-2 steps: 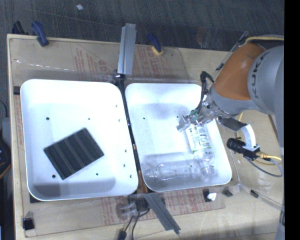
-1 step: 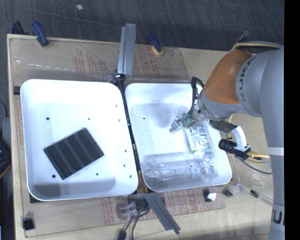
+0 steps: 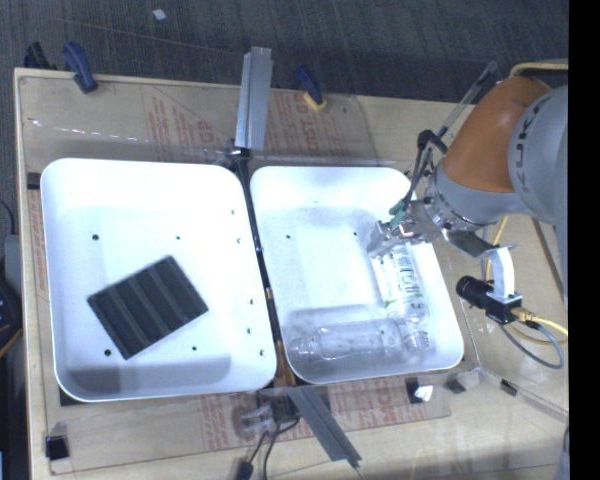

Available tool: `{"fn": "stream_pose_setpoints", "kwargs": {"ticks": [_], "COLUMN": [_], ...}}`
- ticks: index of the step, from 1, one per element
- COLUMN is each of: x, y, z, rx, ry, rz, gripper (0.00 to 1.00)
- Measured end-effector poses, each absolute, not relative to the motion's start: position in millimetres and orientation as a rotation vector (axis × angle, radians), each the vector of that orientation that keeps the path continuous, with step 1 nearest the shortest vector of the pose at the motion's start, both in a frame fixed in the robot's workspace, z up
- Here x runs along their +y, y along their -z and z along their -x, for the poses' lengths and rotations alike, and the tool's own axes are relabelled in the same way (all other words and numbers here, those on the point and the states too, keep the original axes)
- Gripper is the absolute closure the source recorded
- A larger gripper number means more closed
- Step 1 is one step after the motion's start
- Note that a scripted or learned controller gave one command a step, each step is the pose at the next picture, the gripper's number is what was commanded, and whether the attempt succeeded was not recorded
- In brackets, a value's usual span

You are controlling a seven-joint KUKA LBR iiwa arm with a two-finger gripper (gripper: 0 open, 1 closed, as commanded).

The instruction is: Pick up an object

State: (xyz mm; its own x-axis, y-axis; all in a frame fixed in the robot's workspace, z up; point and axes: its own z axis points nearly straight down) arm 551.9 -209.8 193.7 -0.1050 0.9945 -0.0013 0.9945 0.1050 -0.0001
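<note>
- Clear plastic was what I saw in the right bin (image 3: pixel 310 198): one transparent bottle (image 3: pixel 352 342) lay on its side along the near wall, and a second clear bottle with a green-printed label (image 3: pixel 401 280) lay lengthwise by the right wall, their ends close together in the near right corner.
- The gripper (image 3: pixel 392 230) was low over the right bin, at the far end of the labelled bottle, touching or almost touching it; I could not tell how it was set, nor whether it had the bottle.
- The grey arm with its orange band (image 3: pixel 492 133) reached in over the right rim of that bin.
- In the left bin (image 3: pixel 130 183) a dark ribbed rectangular pad (image 3: pixel 147 305) lay flat and skewed, toward the near left part.
- Both white bins sat side by side on the wooden bench (image 3: pixel 130 103), with blue clamps (image 3: pixel 78 64) at its far edge.
</note>
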Motion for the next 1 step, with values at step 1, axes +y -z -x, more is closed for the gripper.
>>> {"fn": "stream_pose_setpoints", "kwargs": {"ticks": [1], "x": [-209.8], "y": [-193.5], "z": [-551.8], "rx": [2.335], "ry": [0.002], "rz": [-2.101], "gripper": [0.00]}}
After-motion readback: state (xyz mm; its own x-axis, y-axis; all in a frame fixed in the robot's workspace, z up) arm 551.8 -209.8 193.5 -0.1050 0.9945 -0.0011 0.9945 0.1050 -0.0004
